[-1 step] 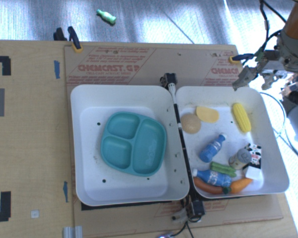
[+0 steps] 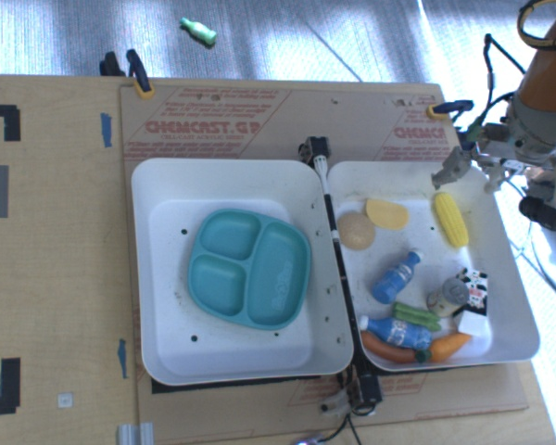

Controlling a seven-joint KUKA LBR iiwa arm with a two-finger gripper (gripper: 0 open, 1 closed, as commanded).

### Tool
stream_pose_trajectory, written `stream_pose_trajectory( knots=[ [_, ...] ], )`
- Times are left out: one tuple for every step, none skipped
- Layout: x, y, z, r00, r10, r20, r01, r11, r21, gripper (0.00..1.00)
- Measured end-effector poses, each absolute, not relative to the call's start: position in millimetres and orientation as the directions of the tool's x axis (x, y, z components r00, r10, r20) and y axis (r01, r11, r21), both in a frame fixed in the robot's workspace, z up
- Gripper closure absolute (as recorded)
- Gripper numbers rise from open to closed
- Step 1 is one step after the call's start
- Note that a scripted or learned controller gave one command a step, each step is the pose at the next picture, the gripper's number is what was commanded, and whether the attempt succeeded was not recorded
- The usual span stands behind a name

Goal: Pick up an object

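While the gripper (image 2: 465,160) hangs over the far right corner of the right bin (image 2: 514,290), whether its fingers are parted or closed cannot be told, and nothing shows between them. Nearest below them lies the corn cob (image 2: 450,219), a likely pick since it sits apart from the heap. Farther off are a yellow slice (image 2: 387,214), a blue bottle (image 2: 395,277) and a carrot (image 2: 449,344). Beyond, a teal divided plate (image 2: 249,268) fills the left bin (image 2: 157,248). Red print on the worktop's cardboard sheet (image 2: 195,126) seems to read "CHEMCAST".
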State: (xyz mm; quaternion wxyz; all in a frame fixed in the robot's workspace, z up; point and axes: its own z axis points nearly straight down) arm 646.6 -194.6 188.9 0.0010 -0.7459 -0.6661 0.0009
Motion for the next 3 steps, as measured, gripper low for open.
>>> stream_pose_trajectory(
  knots=[
    [634.9,-199,95,0.214,0.977,0.014,0.977,-0.214,-0.003,0.00],
    [634.9,-203,105,0.214,0.977,0.005,0.977,-0.214,0.001,1.00],
    [652.1,-103,223,0.312,0.950,0.002,0.950,-0.312,0.002,1.00]
  ],
)
